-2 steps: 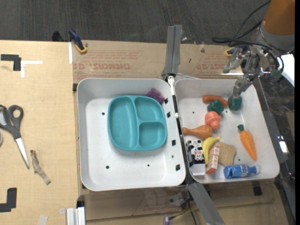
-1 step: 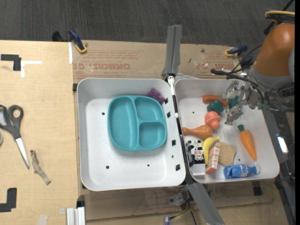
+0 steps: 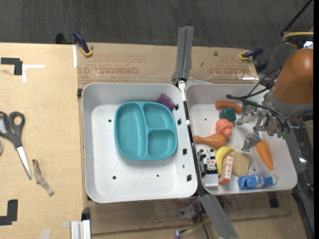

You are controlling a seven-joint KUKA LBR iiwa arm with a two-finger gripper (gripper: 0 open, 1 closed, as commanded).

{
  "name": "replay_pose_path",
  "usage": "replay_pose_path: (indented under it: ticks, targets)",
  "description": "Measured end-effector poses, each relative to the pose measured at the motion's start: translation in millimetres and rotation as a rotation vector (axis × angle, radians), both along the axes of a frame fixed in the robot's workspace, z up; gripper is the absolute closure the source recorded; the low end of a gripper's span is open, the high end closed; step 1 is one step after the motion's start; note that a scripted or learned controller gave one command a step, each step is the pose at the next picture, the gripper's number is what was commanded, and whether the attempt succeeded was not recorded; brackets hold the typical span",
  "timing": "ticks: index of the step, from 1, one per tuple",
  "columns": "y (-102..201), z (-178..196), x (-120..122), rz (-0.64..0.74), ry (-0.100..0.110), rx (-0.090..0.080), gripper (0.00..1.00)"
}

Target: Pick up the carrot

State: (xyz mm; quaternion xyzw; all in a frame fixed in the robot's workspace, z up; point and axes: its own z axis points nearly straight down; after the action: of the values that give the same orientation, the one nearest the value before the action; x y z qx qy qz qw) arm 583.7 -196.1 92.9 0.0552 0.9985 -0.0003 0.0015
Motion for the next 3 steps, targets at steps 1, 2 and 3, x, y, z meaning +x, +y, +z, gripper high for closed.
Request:
replay_pose_path:
  ticks: [1,2,3]
  targets:
    - [1.3,10.7,2.1,0.004,-0.005,-0.002,1.0]
    - [-26.2,152.2,-20.5,0.051,-0.002,-0.001,1.0]
    - [-25.5,221.7,-23.4,0.342,-0.003,-0.001,1.0]
